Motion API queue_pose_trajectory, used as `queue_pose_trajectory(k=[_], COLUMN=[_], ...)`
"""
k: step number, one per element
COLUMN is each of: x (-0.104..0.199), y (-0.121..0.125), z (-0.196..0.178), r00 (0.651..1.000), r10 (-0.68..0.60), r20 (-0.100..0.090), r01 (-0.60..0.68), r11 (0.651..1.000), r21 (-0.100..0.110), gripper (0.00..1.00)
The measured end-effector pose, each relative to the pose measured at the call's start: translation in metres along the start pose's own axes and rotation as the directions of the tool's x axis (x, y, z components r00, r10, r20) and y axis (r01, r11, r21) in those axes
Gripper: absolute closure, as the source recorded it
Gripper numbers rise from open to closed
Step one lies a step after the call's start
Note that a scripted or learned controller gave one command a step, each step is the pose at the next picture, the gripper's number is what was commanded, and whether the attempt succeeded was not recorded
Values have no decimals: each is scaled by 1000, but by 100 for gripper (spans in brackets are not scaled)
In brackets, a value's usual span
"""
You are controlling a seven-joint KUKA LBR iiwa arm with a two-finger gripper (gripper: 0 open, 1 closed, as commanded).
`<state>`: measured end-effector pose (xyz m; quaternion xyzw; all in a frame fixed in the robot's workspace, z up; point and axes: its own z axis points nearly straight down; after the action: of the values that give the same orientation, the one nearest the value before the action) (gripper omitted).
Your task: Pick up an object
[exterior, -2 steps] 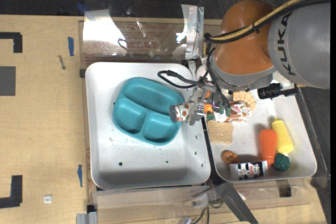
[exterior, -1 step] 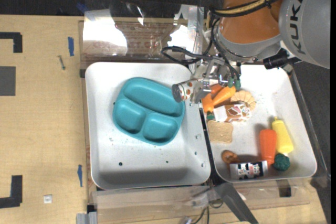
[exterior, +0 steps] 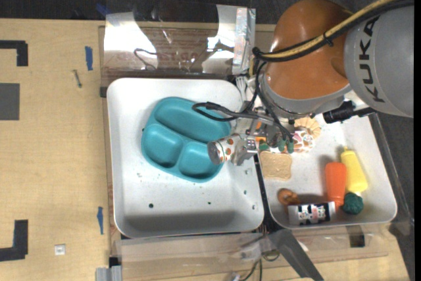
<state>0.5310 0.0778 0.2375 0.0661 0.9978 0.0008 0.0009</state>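
Right at the divider between the two bins, we see the gripper (exterior: 248,145) low over the bench, with a small can (exterior: 223,151) lying at its fingertips; whether the fingers clench the can or merely touch it, we cannot tell. The can rests on its side at the right edge of the left bin (exterior: 131,201), its round metal end facing left toward the teal divided tray (exterior: 183,138) and its long axis running left to right. Its label is orange and white; we cannot read the print. The can touches the tray's right rim.

Moving outward, the wrist carries wiring and an orange band (exterior: 308,52), and on the grey arm (exterior: 388,49) we read the letters "KUK" in black. A yellow cable (exterior: 342,20) crosses over it.

In the right bin (exterior: 385,161), a slice of toast (exterior: 275,166) lies just beside the gripper. Farther right stand an orange carrot-like piece (exterior: 335,181) and a yellow piece (exterior: 354,170), touching side by side, with a dark green object (exterior: 353,203) below them. A brown lump (exterior: 287,196) and a small black-and-white labelled box (exterior: 311,212) sit along the near wall; its writing is too small to read.
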Motion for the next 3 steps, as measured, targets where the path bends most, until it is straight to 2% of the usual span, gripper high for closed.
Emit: queue_pose_trajectory(k=[1,2,3], x=[1,-55,-116], y=[-18,-57,-38], z=[-23,-19,-43], r00=[987,957,949], r10=[-163,-290,-317], r20=[9,6,8], r01=[163,290,317], r11=[987,957,949], r21=[0,2,1], gripper=[100,100,100])
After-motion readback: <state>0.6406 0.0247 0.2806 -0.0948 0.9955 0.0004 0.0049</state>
